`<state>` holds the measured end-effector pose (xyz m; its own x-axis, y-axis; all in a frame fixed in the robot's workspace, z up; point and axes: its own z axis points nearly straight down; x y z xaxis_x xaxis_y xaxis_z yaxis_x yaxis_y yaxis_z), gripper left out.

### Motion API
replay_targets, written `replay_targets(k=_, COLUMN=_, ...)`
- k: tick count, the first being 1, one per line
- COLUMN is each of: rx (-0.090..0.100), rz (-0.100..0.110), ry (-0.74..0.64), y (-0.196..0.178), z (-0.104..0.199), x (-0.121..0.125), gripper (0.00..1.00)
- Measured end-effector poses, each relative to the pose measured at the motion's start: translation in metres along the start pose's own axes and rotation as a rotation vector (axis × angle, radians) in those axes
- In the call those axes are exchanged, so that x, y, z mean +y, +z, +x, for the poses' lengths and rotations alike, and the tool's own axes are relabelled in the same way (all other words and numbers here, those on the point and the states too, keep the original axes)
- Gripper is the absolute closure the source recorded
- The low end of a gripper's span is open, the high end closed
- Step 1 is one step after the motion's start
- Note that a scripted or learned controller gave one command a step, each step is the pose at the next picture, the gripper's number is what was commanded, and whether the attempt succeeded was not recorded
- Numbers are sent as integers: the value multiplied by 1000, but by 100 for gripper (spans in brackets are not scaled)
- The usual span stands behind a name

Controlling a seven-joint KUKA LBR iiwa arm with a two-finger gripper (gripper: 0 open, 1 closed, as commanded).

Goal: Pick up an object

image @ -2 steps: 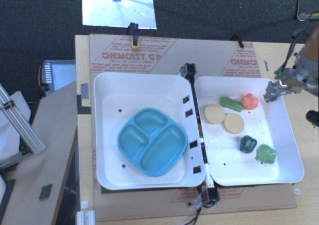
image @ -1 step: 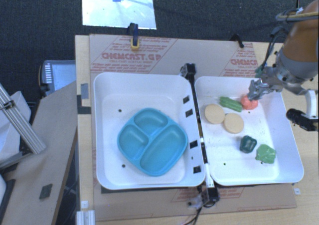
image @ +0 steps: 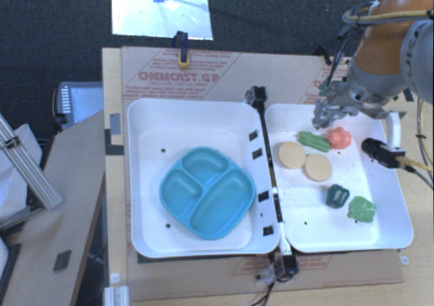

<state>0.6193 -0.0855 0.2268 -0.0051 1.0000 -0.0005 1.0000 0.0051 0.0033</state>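
Note:
The right bin (image: 386,230) holds several toy foods: a green pickle-like piece (image: 313,140), a pink-red piece (image: 340,138), two tan round cookies (image: 292,155) (image: 317,167), a dark green pepper (image: 337,196) and a light green leafy piece (image: 362,209). My gripper (image: 324,118) hangs over the bin's far side, just above and behind the green piece and the pink-red piece. Nothing shows between its tips.
The left bin (image: 149,128) holds a blue divided plate (image: 206,191). A black clamp divider (image: 261,155) runs between the bins. A black fitting with cable (image: 382,152) sits at the right bin's right wall. The grey and orange arm (image: 393,33) reaches in from the upper right.

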Motion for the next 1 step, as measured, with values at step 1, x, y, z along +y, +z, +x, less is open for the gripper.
replay_targets(k=1, rx=0, rz=1, ry=0, y=10, z=50, x=7, gripper=100)
